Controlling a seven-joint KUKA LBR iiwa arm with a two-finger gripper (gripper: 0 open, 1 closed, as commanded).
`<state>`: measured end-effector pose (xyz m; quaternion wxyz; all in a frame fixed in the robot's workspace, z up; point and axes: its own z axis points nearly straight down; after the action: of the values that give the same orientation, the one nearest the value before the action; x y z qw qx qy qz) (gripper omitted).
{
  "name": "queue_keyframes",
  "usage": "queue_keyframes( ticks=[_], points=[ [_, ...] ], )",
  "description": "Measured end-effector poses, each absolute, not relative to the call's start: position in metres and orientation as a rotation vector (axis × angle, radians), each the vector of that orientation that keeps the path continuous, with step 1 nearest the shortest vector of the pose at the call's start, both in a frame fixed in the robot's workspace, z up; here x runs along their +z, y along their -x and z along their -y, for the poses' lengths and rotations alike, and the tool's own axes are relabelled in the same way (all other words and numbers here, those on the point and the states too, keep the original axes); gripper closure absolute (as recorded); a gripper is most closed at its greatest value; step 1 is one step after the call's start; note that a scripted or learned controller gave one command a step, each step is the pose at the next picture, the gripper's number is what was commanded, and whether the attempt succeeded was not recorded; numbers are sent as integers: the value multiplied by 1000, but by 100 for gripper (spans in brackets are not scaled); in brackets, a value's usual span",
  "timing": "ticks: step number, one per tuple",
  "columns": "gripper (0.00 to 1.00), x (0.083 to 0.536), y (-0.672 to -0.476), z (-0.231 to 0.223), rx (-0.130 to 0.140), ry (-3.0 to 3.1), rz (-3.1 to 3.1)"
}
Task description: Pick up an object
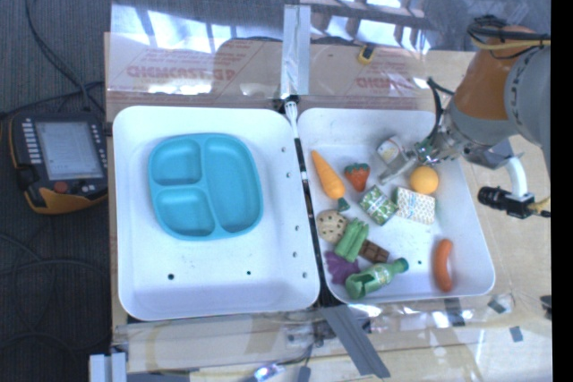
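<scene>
Over the right bin [479, 268] we are reaching in from the right, with our gripper [400, 167] hanging low among the toy food at the bin's upper middle. We cannot tell how its jaws are standing; the metal parts blur into the white floor, and nothing is showing as plainly held. We are judging that the task's object is whatever lies nearest: the orange ball [425, 180] sits just beside the gripper, the strawberry [357, 175] lies just to its left, and the green box [379, 205] and pale packet [415, 205] are resting just below. We are working in a crowd, since the carrot [328, 174], cookie [330, 224], green bottle [376, 276] and sausage [443, 265] are all sharing this one bin, probably tipped in loosely as a pile to pick from. Across the divider, the left bin [134, 273] is bearing a blue divided plate [206, 184], lying flat and well apart from our reach.
</scene>
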<state>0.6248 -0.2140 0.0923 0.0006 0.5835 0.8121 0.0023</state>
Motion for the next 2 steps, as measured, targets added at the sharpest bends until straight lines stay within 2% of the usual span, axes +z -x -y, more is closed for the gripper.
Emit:
queue_keyframes(
  ticks=[2],
  points=[
    [0, 92, -602, 215, 26, -1834, -2533]
  ],
)
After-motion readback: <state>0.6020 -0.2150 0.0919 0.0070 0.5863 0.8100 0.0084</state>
